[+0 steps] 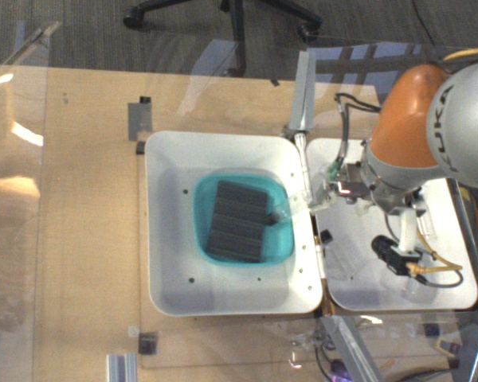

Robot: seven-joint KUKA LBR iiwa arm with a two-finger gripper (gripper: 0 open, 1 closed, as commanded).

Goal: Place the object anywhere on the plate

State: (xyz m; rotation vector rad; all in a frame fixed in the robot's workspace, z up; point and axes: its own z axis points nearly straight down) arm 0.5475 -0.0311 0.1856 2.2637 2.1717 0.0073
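A dark grey ridged block (239, 221) lies flat on the teal plate (282, 247), covering most of its middle. The plate sits in the left white bin (167, 213). My gripper (296, 204) reaches from the right across the divider between the bins, with its tip at the plate's right rim, just beside the block's right edge. I see nothing held in it. The grey arm with its orange band (410, 118) hangs over the right bin (446, 293).
A small black piece (324, 235) lies near the right bin's left wall. A black connector with yellow wires (394, 257) hangs under the wrist. A metal post (302, 94) stands behind the divider. Wooden bench surrounds the bins.
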